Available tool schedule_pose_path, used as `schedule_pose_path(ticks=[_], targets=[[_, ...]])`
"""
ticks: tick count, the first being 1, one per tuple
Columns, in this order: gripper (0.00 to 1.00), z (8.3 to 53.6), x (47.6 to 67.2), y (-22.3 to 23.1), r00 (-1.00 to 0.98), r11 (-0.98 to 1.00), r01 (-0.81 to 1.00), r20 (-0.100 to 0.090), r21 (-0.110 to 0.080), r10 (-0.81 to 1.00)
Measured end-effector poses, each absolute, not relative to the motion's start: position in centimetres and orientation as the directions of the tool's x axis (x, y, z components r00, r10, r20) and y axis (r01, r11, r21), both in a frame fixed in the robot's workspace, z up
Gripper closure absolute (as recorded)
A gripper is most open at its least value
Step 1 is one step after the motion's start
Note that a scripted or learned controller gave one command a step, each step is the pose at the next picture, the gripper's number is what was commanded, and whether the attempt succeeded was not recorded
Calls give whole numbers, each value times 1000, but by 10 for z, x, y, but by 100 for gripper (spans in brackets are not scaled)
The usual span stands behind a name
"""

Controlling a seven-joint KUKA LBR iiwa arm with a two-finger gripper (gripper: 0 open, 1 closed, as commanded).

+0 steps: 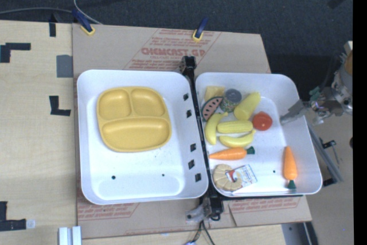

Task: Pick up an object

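Your gripper [289, 113] hung just above the carrot [289, 164], which lay upright, leaves down; finger state unclear.

Even, bright overhead light falls on both white bins [86, 181]; shadows are faint, detail soft and slightly grainy.

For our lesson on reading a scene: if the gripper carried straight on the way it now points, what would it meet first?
Probably the red tomato, leftward of the gripper at the right bin rim; height is unclear, so it might pass above.
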State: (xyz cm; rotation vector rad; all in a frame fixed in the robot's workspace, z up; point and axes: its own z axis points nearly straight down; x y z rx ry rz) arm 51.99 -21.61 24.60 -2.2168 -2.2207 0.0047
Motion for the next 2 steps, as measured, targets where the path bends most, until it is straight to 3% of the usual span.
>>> schedule_pose_path(ticks=[1,2], targets=[[0,84,559,-179,-2,2,1000,1,-3,1000],[100,92,560,-178,-3,3,1000,1,-3,1000]])
